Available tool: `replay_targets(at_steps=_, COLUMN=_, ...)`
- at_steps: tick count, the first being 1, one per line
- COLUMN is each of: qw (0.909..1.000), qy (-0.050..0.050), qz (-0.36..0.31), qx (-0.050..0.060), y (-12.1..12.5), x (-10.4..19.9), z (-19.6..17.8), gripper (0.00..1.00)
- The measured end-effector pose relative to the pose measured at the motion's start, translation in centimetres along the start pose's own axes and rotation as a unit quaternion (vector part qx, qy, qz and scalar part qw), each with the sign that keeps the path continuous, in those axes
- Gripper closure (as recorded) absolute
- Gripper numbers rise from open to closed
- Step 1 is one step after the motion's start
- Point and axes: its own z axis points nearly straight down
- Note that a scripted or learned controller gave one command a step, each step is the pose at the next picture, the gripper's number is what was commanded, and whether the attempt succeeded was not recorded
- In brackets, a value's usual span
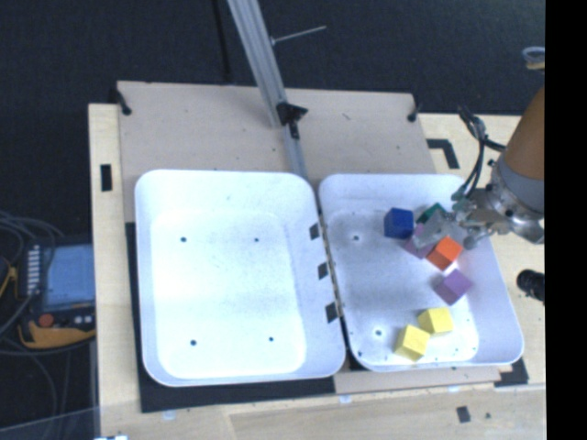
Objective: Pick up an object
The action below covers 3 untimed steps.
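The right bin [367, 273] holds several small blocks. A blue cube [398, 223] lies near its middle top, with a green piece [429, 214] just to its right. An orange cube [445, 252] sits below them beside a pale purple piece [420, 242], and a purple cube [452, 285] lies lower. Two yellow cubes [437, 320] [413, 341] rest near the front rim. My gripper [466, 218] hangs low over the bin's upper right part, just right of the green piece and above the orange cube. Nothing shows held in it.
The left bin [225, 273] stands beside the right one, a low rim between them. A slanted metal pole [261, 62] rises behind the bins. A box with cables [55, 287] lies off the bench's left side.
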Motion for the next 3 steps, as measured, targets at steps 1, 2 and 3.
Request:
replay_targets(at_steps=1, qw=1.0, qy=0.0, qz=0.001, qx=0.0, y=0.0, x=0.0, z=0.0, gripper=0.0)
replay_targets(at_steps=2, qw=1.0, qy=0.0, qz=0.001, qx=0.003, y=-0.4, x=0.5, z=6.1, gripper=0.0)
replay_targets(at_steps=3, qw=1.0, qy=0.0, qz=0.002, qx=0.002, y=-0.9, x=0.4, z=10.4, gripper=0.0)
